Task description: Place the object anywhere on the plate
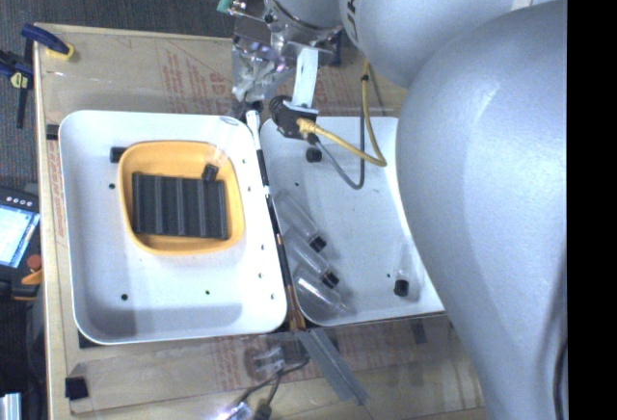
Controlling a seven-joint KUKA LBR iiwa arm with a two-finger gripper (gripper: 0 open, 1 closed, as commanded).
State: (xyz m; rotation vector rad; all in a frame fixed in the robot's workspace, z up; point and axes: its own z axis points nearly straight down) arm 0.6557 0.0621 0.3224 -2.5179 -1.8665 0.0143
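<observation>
Yellow plate (181, 192) in the left bin (87, 293) holds a dark ridged block (180, 205); the gripper (253, 81), top centre, cannot be judged open or shut.

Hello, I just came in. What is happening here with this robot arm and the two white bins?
A grey KUKA arm reaches in from the right, and its gripper sits above the far end of the strip where the two bins meet. The left bin holds a yellow plate with a dark ribbed block lying on it. The right bin has a clear plastic piece near its left wall. I cannot tell whether the gripper holds anything.
</observation>
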